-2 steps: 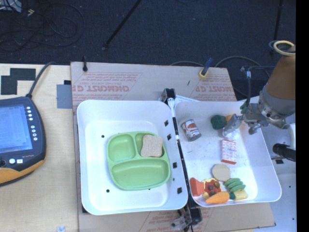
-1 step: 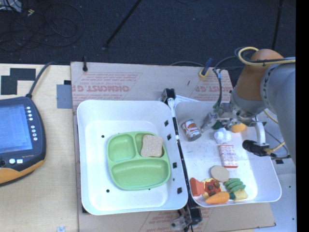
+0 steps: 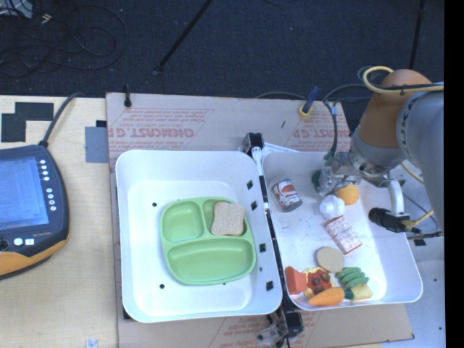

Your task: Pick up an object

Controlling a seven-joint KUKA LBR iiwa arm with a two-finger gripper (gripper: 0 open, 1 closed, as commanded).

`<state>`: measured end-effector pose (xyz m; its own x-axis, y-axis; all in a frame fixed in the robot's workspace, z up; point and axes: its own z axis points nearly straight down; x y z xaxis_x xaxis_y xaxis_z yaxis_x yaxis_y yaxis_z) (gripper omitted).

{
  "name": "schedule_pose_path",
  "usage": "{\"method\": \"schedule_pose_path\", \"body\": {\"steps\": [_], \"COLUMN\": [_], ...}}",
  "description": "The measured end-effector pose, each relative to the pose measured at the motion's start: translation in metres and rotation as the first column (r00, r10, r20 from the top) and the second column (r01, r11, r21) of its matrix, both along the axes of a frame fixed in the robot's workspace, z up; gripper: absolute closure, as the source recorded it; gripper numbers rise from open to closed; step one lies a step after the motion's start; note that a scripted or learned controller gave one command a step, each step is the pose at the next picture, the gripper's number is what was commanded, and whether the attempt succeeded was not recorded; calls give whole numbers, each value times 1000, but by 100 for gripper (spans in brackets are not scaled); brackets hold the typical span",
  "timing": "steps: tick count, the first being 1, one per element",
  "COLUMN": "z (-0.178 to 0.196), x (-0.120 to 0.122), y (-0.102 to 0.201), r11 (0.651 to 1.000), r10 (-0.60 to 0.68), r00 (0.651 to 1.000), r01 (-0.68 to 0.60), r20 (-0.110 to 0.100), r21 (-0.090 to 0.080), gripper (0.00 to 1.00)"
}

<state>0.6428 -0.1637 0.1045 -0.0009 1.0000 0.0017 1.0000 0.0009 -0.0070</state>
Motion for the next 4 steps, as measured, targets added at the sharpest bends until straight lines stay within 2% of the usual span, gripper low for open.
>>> {"method": "schedule_pose_path", "body": {"steps": [1, 2, 4], "z": [0, -16, -14], "x": [0, 0, 0], "y": [0, 47, 55], "r11": [1000, 1000, 1000], "r10": [1, -1, -10], "r00": [1000, 1000, 1000], "r01": [-1, 1, 10], "r20": [2, 4, 9], "r21": [-1, -13, -22], "gripper": [0, 0, 0]}}
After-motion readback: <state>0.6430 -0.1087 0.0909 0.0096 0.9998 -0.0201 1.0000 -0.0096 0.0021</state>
